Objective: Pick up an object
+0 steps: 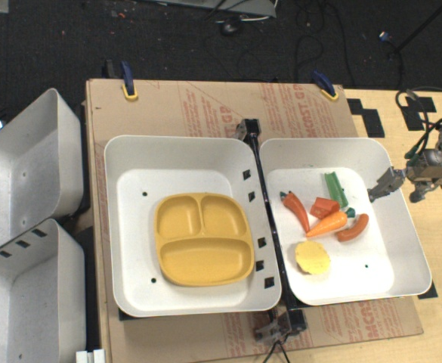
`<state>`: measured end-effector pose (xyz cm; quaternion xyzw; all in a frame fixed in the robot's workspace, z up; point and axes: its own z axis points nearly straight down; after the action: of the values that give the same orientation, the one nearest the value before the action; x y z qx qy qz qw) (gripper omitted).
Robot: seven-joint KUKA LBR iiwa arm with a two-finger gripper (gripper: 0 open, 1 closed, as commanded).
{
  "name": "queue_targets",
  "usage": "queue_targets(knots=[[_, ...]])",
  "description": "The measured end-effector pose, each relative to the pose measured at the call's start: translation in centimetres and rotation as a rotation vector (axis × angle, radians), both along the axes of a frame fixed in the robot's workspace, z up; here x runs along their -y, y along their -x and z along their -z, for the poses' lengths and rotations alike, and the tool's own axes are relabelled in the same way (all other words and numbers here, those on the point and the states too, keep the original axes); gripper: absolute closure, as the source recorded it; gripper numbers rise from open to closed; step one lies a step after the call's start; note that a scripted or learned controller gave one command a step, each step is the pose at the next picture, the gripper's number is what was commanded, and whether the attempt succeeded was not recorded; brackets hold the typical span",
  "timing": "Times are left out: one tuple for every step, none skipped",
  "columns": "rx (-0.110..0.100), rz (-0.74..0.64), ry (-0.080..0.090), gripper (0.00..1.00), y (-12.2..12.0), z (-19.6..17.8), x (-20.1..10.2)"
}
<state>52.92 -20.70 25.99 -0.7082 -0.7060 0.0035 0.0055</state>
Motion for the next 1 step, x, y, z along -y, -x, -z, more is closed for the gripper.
queue_targets(knots=[[0.013, -0.004, 0.003, 0.0, -0.25, -0.68, -0.08]])
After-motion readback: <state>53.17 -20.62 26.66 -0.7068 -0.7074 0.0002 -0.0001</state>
